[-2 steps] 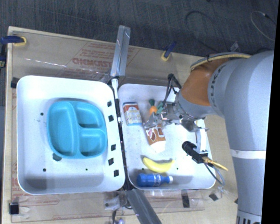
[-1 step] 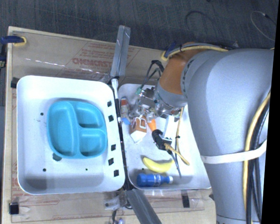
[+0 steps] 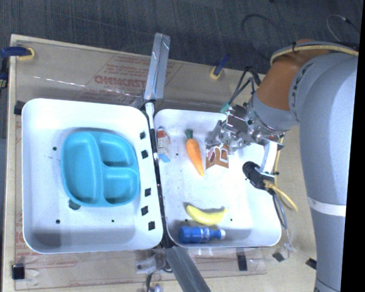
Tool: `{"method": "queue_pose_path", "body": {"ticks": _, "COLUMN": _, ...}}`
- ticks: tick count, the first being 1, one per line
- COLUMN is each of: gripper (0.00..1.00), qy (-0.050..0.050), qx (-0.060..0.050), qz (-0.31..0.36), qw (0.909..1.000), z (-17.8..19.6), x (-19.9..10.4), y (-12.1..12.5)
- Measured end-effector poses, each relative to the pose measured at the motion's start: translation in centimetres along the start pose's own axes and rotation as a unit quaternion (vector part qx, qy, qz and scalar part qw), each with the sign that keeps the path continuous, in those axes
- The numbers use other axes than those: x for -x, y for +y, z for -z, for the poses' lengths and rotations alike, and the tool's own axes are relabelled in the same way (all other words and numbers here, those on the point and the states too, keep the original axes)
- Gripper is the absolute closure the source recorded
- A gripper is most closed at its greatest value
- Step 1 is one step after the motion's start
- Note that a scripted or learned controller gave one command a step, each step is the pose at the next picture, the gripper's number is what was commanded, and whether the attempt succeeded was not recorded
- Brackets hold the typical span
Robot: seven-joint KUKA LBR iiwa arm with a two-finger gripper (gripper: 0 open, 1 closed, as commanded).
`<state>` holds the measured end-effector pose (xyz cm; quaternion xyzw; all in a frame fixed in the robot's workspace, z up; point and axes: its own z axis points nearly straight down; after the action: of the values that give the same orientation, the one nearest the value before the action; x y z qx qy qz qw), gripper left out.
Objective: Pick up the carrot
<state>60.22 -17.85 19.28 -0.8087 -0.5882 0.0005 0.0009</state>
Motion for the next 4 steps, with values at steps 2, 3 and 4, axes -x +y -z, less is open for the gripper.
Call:
{"method": "queue_pose_path", "body": {"ticks": 2, "gripper": 0.0, "qy": 0.0, "qx": -0.001, "qz": -0.011, "qw": 0.9999, "z": -10.2, "x": -4.6, "y": 2.0}}
{"method": "queue_pose_path", "body": {"ticks": 3, "gripper": 0.0, "qy": -0.005, "qx": 0.004, "qz": -0.112, "qw": 0.9936, "z": -9.9, "x": -6.1, "y": 0.4}}
{"method": "queue_pose_path", "body": {"ticks": 4, "gripper": 1.0, "qy": -0.003, "qx": 0.0, "qz": -0.108, "qw": 0.9942, "z": -9.0, "x": -6.5, "y": 0.3}}
